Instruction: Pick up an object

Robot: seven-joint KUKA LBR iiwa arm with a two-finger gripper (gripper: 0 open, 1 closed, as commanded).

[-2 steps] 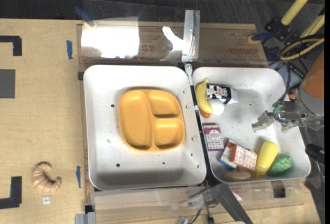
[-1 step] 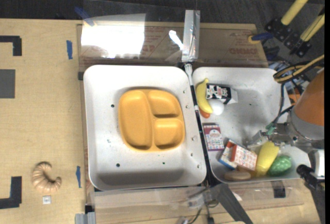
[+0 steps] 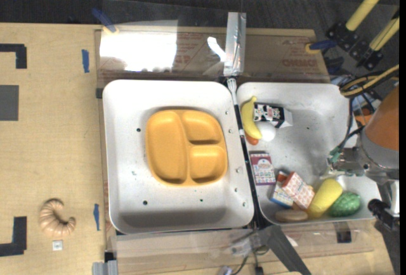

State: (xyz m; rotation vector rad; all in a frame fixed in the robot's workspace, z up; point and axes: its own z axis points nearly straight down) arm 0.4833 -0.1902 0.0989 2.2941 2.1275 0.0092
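Note:
The right bin (image 3: 317, 102) holds several small items. A yellow banana (image 3: 250, 121) lies against its left wall, beside a black-and-white carton (image 3: 269, 115) and a white ball (image 3: 268, 135). A small pink box (image 3: 261, 168) sits lower down, and a red-and-white box (image 3: 294, 189) lies near the front. A yellow lemon-like piece (image 3: 325, 196) rests next to a green bumpy piece (image 3: 346, 204) at the front right. My gripper (image 3: 344, 163) hangs at the bin's right side, just above and behind the yellow piece, with nothing visibly held.
The left bin (image 3: 120, 140) carries a yellow divided plate (image 3: 186, 145). A tan croissant-shaped toy (image 3: 57, 217) lies on the bench at the far left. Yellow poles and cables (image 3: 368, 45) crowd the upper right, and a clear panel stands behind the bins.

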